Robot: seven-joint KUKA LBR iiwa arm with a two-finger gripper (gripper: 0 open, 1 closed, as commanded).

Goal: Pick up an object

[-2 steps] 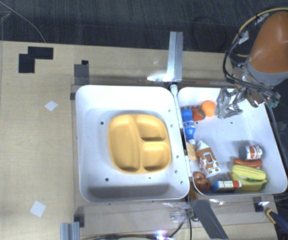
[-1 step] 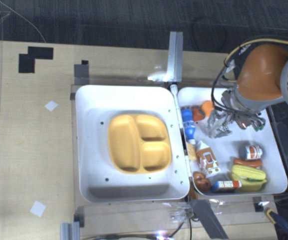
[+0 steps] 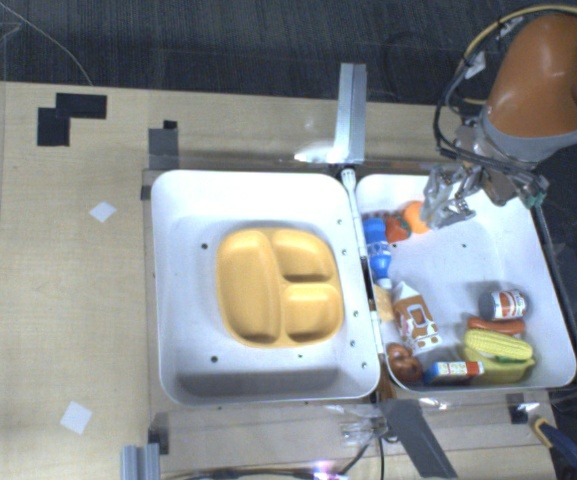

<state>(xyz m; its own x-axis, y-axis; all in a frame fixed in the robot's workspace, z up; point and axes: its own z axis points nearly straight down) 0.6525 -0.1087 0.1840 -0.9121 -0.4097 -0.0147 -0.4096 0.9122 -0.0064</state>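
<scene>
Arm [image 3: 538,78]: enters from the frame's 2 o'clock corner, orange band uppermost, wrist leaning down over the back of the right bin [image 3: 528,258].
Gripper [image 3: 448,206]: hangs above the right bin's 11 o'clock area, metal fingers pointing down toward the bin floor; nothing is seen between them, and whether they stand apart or together cannot be told.
Cables: dark loops wrap the wrist and blur its outline.
Hidden: the arm's upper part is cut off by the frame edge; the gripper covers part of the bin's back wall.
Orange item [image 3: 406,223]: small, rounded, orange and red, at the gripper's 8 o'clock, just beside it; its exact kind is hard to make out.
Blue bottle [image 3: 375,243]: lies along the right bin's left wall, white cap end toward 6 o'clock.
Carton [image 3: 415,320]: brown and white, tilted, near the bin's 7 o'clock.
Can [image 3: 501,303]: red-labelled, on its side, at 4 o'clock.
Corn [image 3: 498,348]: yellow, at 5 o'clock, with a red tube [image 3: 453,371] beside it.
Left bin [image 3: 183,268]: holds a yellow divided tray [image 3: 276,286] at its centre.
</scene>
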